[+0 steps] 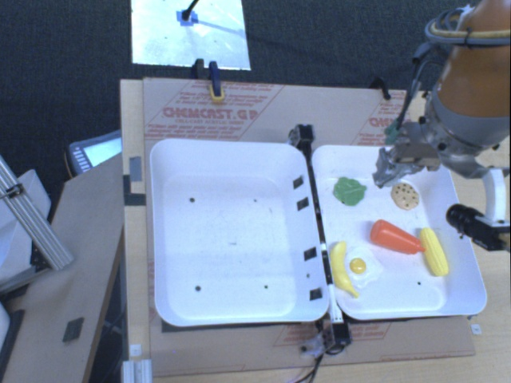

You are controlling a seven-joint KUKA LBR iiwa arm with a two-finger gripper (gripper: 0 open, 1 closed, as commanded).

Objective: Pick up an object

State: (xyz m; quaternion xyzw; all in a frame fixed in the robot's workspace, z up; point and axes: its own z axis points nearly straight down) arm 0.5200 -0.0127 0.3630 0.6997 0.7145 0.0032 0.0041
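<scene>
Nothing lifted yet: my fingers (386, 172) hang over the right bin (463, 298), whether wide or narrow I cannot tell. Cookie (406, 195) just beside them, lying loose with the carrot (395, 237) and corn (433, 251); grasp and lift remain

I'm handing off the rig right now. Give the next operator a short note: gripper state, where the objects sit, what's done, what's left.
Gripper: hangs over the upper part of the right bin, just above the cookie; nothing visibly held.
Objects, all in the right bin: green leaf upper left, cookie beside it, carrot in the middle, corn to its right, banana and fried egg at the lower left.
Left bin: no objects in it.
Done: arm is positioned over the bin.
Left: close on an object, likely the cookie, and lift it.
</scene>
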